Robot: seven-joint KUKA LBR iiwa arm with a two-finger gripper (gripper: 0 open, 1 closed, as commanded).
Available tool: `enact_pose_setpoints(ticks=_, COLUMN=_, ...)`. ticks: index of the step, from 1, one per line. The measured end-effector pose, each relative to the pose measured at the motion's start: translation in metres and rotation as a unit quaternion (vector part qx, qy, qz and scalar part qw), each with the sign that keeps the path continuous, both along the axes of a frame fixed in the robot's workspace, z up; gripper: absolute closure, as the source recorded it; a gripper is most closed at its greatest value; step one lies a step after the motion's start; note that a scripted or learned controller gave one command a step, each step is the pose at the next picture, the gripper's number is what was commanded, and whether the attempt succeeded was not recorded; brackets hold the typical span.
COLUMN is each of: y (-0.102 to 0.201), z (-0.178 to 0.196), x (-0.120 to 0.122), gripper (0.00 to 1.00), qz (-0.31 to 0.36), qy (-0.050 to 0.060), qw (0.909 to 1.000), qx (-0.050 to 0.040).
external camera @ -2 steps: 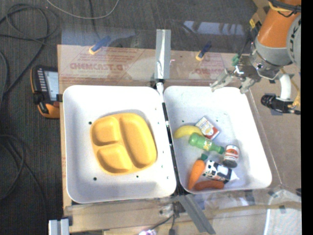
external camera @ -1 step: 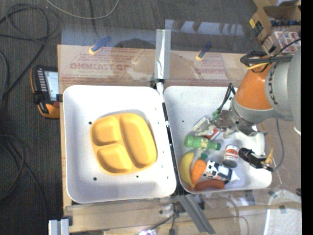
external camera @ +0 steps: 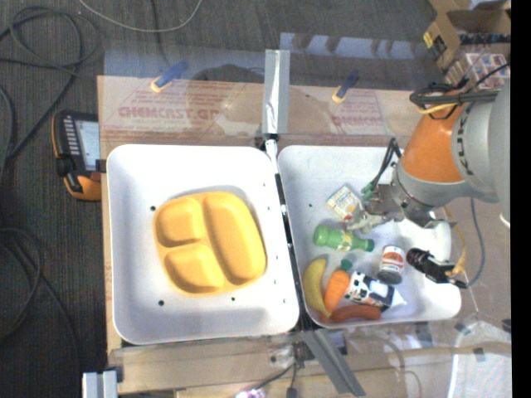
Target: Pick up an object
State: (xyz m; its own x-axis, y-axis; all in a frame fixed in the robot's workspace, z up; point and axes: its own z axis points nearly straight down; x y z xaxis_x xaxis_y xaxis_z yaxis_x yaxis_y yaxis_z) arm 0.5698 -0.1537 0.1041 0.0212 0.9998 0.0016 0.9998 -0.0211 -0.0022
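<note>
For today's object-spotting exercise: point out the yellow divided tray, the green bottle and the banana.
yellow divided tray (external camera: 211, 240), camera view, on the ridge between its compartments.
green bottle (external camera: 336, 239), camera view, on the middle of its body.
banana (external camera: 314, 284), camera view, on the middle of its curved length.

A green bottle lies on its side at right of centre; below it, toward the lower right, lie a banana, carrot and small jar.
</note>
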Motion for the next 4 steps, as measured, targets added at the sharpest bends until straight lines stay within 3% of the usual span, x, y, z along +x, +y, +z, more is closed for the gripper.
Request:
enact_pose_setpoints(ticks=1, y=0.0, z=0.0, x=0.0, gripper=0.0, qz=0.0, qy=0.0, qw=1.0, qx=0.0001)
enact_pose_setpoints(ticks=2, y=0.032, z=-0.015, x=0.074, gripper=0.0, qz=-0.013, qy=-0.006, qw=0.9999, qx=-0.0029)
enact_pose_setpoints(ticks=3, y=0.052, z=-0.015, x=0.036, gripper=0.0, qz=-0.016, qy=-0.006, qw=0.9999, qx=-0.0032)
enact_pose_setpoints(ticks=4, y=0.051, z=-0.004, x=0.037, gripper=1.0, qz=-0.016, qy=-0.007, qw=0.9999, qx=-0.0032)
